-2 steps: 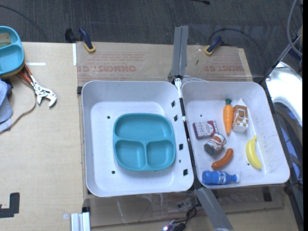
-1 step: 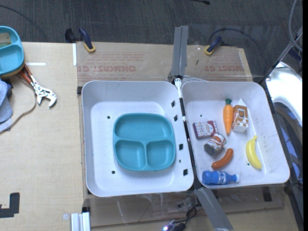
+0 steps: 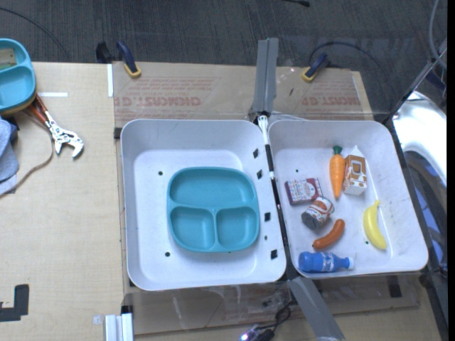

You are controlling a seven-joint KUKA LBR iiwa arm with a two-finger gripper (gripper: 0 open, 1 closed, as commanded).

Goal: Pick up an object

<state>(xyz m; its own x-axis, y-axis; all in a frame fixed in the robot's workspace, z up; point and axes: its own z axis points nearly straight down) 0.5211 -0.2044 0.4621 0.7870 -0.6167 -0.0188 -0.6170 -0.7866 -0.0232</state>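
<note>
The right bin [image 3: 398, 155] holds several small objects. An orange carrot [image 3: 336, 170] lies beside a white carton [image 3: 355, 174] near the bin's back. A small maroon box [image 3: 303, 190] and a tilted can [image 3: 318, 212] sit left of centre. A reddish sausage [image 3: 328, 234], a yellow banana [image 3: 375, 226] and a blue bottle [image 3: 325, 262] lie towards the front. Part of the grey arm [image 3: 421, 130] hangs at the right edge, outside the bin's rim.
The left bin [image 3: 142, 190] holds a teal divided tray [image 3: 213, 209]. On the wooden bench to the left lie a wrench [image 3: 65, 139] and another teal tray [image 3: 14, 77]. Clamps [image 3: 128, 59] hold the cardboard behind the bins.
</note>
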